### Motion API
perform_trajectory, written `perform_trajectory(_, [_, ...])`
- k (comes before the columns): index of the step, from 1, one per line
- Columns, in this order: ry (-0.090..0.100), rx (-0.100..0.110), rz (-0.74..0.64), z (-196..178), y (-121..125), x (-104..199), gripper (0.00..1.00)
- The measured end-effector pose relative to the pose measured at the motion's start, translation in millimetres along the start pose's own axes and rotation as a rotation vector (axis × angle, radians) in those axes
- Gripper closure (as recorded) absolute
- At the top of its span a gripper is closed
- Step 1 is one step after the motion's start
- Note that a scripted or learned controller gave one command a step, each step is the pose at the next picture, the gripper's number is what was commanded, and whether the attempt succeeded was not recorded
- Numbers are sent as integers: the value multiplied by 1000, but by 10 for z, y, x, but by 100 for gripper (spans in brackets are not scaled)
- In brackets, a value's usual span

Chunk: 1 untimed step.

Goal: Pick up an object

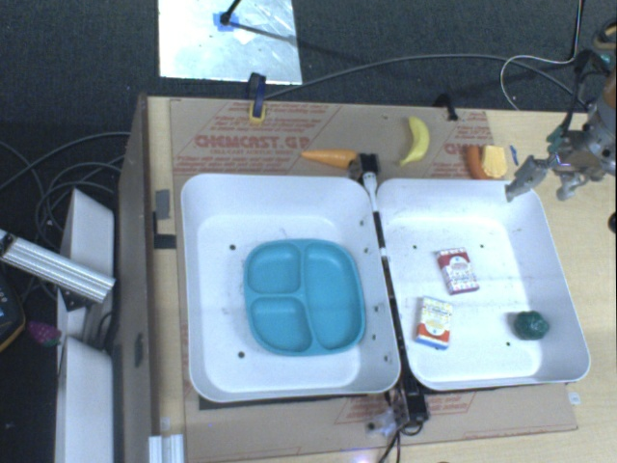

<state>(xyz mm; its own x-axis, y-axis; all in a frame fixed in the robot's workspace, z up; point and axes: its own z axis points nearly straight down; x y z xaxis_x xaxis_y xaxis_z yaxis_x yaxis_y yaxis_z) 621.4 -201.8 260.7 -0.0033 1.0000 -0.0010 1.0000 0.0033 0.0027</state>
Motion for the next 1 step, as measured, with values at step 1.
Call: perform_trajectory(1, [2,4,-1,1533,-105,271,0])
